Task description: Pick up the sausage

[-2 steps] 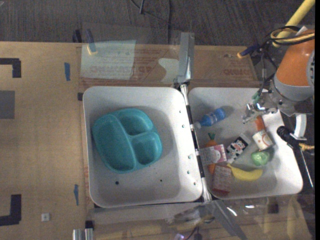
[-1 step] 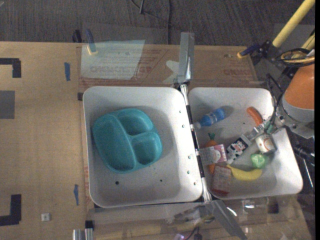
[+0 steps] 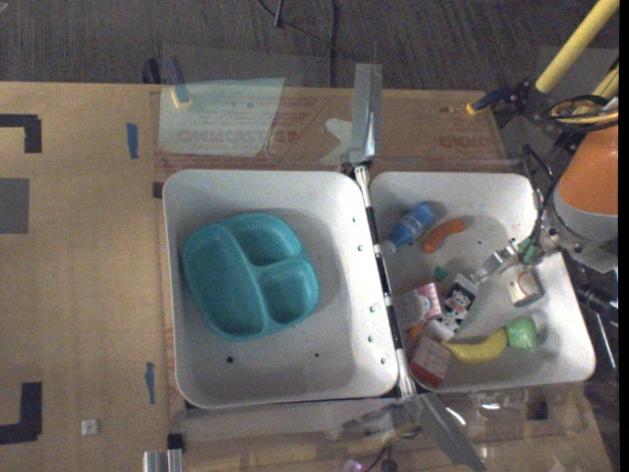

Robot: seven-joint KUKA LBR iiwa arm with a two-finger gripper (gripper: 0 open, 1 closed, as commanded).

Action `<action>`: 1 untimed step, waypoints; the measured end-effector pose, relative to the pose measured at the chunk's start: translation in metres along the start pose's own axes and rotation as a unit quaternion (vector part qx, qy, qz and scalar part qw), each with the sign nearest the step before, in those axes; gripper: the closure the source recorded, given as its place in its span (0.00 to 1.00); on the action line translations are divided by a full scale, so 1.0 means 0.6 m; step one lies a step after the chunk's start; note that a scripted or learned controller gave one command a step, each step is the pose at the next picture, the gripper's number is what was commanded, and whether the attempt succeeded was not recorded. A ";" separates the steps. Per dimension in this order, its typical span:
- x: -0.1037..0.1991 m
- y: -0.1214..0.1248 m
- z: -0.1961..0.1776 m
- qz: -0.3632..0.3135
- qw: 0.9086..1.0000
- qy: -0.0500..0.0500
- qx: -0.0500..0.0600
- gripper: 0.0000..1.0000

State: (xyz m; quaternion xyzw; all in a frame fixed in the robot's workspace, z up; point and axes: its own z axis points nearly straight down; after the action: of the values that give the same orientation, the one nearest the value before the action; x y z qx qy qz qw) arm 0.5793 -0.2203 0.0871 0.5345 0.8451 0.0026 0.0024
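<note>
The sausage [image 3: 445, 234], orange and slightly curved, lies in the upper left part of the right bin [image 3: 575, 347], just beside a blue bottle [image 3: 413, 223] and clear of the arm. The tool [image 3: 503, 261] hangs low over the middle of that bin, down and to the right of the sausage and apart from it; from here I cannot tell whether it is released or clenched, and nothing can be made out in it. The grey arm [image 3: 588, 190] with its orange band reaches in from the right. Below the tool sit a small black-and-white toy [image 3: 458, 299], a pink carton [image 3: 421, 306], a yellow banana [image 3: 479, 348] and a green piece [image 3: 524, 333] touching the banana's right end. The left bin [image 3: 197, 362] on the desk [image 3: 79, 293] holds a teal divided plate [image 3: 250, 273].
</note>
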 end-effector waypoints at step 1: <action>0.018 0.151 0.003 -0.054 0.999 -0.001 0.002 0.00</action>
State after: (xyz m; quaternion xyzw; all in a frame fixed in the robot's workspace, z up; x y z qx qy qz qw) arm 0.6567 -0.1714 0.0860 0.4877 0.8730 0.0007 0.0025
